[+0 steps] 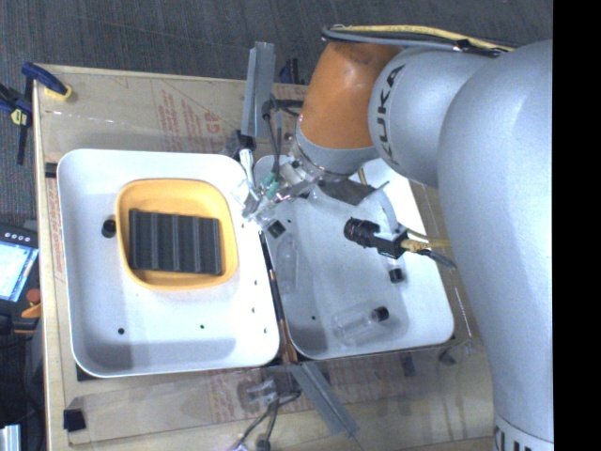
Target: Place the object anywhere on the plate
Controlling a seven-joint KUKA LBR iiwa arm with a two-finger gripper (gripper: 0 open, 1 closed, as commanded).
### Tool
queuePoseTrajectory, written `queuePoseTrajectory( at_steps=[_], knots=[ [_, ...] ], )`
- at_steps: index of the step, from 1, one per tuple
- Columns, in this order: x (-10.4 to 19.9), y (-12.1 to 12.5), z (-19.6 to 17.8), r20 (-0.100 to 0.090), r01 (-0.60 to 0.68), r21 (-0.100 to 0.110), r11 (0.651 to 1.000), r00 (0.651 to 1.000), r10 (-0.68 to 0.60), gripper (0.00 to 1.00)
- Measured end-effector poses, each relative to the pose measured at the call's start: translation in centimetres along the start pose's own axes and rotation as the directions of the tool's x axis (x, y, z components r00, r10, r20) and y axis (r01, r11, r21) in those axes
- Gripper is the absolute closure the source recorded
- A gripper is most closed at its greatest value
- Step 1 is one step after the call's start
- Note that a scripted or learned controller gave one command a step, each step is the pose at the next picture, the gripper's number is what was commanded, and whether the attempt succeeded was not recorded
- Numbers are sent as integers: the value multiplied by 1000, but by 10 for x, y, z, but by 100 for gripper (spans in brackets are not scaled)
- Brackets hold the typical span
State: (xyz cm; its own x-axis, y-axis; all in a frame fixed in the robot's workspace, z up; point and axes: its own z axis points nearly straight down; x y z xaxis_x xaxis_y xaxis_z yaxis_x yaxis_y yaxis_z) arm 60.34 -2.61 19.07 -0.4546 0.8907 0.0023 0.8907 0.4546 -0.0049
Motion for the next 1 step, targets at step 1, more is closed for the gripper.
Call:
queuePoseTrajectory(
  at_steps=[1],
  knots=[
    [0, 0, 0, 1, 0, 0, 1000, 1000, 0, 0]
  ],
)
